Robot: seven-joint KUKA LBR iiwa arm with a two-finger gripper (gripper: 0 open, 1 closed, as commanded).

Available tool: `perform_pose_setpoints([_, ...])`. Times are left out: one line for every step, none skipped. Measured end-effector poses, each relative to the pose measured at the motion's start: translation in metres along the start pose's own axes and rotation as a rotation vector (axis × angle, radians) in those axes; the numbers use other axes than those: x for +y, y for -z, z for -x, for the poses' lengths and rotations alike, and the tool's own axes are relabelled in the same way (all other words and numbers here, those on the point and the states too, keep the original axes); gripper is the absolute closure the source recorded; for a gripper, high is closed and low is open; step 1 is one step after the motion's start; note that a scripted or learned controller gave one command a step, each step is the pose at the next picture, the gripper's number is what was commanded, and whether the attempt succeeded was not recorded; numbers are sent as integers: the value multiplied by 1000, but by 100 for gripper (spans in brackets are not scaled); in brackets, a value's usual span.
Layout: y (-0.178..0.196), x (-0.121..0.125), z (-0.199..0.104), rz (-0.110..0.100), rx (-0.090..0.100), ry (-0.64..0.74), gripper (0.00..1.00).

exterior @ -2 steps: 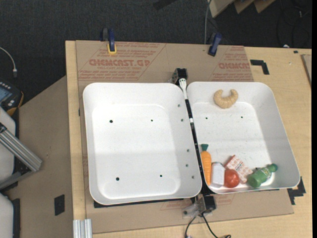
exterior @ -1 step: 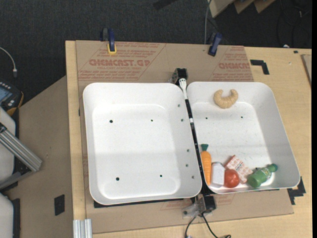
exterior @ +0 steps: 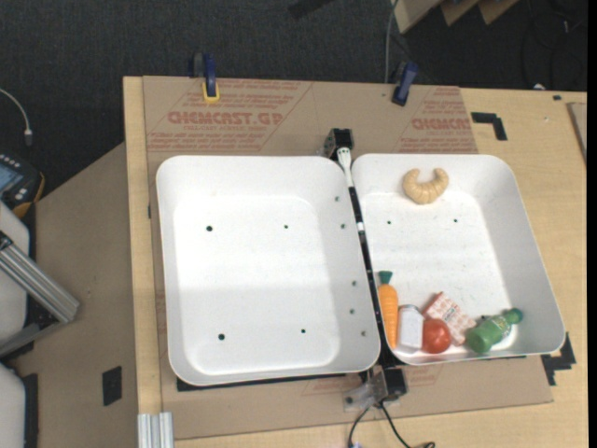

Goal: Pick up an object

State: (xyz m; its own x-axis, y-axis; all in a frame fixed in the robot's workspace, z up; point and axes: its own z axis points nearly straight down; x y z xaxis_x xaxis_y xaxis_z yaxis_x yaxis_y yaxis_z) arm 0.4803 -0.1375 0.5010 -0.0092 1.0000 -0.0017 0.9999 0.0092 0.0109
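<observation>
The right bin [exterior: 485, 241] holds the objects. A tan croissant [exterior: 425, 184] lies near its far edge. Along its near edge sit an orange carrot [exterior: 388, 302], a small white block [exterior: 409, 327], a red tomato-like piece [exterior: 436, 336], a red-and-white patterned packet [exterior: 449, 311] and a green bottle [exterior: 491, 332] lying on its side. These near-edge items crowd together, touching or nearly so.
The left bin [exterior: 252, 269] sits beside the right one, joined along a black hinge strip [exterior: 354, 222]. Both rest on a cardboard sheet [exterior: 308, 110] held by blue clamps [exterior: 208, 75] at the far edge. Cables hang at the near edge.
</observation>
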Motion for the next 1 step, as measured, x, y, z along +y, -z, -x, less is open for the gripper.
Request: perform_pose_setpoints([-46,-3,64,-16,1,-15,100])
